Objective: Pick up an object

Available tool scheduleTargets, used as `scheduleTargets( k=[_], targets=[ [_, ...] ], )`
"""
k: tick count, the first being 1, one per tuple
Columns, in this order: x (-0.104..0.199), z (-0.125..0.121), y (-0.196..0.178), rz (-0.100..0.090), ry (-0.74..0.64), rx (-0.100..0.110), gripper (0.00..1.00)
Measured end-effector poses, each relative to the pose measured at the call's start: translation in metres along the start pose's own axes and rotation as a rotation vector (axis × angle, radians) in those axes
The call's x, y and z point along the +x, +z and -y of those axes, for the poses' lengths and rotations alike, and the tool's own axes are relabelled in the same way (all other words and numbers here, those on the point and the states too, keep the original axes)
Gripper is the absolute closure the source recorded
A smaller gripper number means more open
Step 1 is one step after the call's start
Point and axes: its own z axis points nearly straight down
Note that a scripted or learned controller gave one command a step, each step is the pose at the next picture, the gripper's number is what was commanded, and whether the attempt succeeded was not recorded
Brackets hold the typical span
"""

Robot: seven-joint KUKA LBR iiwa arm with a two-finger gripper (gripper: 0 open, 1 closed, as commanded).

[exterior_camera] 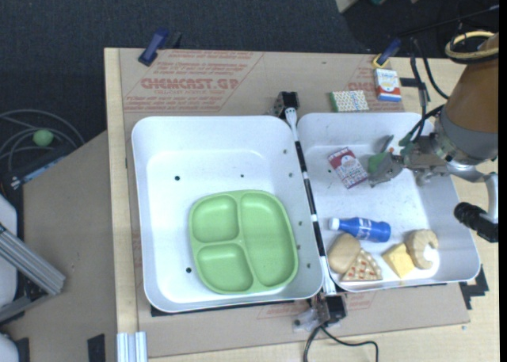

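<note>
Two white bins sit side by side on the table (pixel 198 75), whose top is brown board printed with red lettering. The left bin (pixel 158 162) holds a green divided plate (pixel 242 240). The right bin (pixel 444 261) carries the likely pickings: a red-and-white packet (pixel 347 168), a blue bottle with a white cap (pixel 361 229), a pizza slice (pixel 363 267), a bread roll (pixel 343 250), a yellow wedge that looks like cheese (pixel 398 261), and a pale lumpy item (pixel 422 247) I can't name.

The end effector (pixel 383 167) hangs low over the right bin's upper part, just beside the packet. Its dark tips blur together, so how wide it stands I cannot tell, and I see nothing clearly held. To my eye nothing is lifted yet; every item lies on the bin floor, so grasp and lift remain.

Dark carpet surrounds the table, with coiled cables (pixel 32 150) to the left.
</note>
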Motion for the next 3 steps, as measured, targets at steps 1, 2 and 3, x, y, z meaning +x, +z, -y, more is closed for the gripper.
scheduleTargets(
  k=[1, 2, 3],
  targets=[
    [-0.004, -0.087, 0.106, 0.003, 0.000, -0.009, 0.00],
    [0.019, -0.127, 0.106, 0.002, -0.001, -0.008, 0.00],
    [0.019, -0.129, 0.093, 0.004, -0.002, -0.016, 1.00]
  ],
)
